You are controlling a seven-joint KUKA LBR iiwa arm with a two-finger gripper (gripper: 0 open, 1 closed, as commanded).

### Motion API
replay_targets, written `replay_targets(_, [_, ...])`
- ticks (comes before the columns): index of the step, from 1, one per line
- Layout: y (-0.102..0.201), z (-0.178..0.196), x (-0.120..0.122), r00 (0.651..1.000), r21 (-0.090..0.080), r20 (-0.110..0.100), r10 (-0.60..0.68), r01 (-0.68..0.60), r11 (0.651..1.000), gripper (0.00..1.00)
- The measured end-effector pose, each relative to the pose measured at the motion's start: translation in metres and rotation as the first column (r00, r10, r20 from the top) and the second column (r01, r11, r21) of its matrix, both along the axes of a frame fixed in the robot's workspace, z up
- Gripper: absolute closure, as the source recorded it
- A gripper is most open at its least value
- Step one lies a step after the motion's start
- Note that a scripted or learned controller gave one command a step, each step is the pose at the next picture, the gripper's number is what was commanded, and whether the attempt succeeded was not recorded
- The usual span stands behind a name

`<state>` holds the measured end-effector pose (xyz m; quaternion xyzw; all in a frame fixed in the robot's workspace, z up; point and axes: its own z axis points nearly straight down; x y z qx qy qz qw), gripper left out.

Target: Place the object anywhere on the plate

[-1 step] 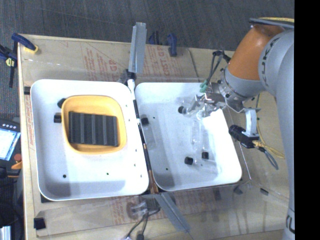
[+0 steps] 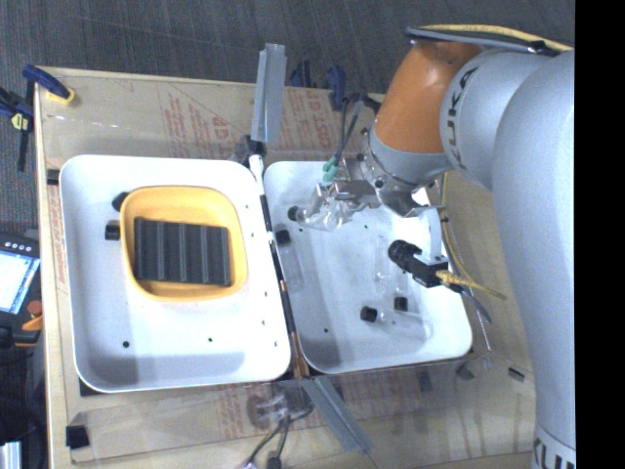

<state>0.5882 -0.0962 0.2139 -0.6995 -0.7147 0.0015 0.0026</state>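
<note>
**Over the right bin, plate waiting in the left**

Two-finger gripper low over shallow white right-hand bin, fingers' state impossible to tell; small black object on bin floor. One yellow rounded plate with dark ribbed centre (left bin). Risk, as judged: missed grasp on so small an object.

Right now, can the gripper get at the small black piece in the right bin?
Probably yes. The black piece lies alone on the open floor of the right bin, nothing over it, and the gripper hangs over the same bin's far end.
</note>
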Motion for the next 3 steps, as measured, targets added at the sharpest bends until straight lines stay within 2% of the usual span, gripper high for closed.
replay_targets(1, [0.065,-0.010,0.037,0.975,-0.023,0.020,0.221,-0.221,0.975,1.00])
replay_targets(2, [0.066,-0.013,0.013,0.943,-0.033,0.020,0.333,-0.332,0.943,1.00])
replay_targets(3, [0.086,-0.022,0.008,0.935,-0.002,0.005,0.356,-0.356,0.935,0.00])
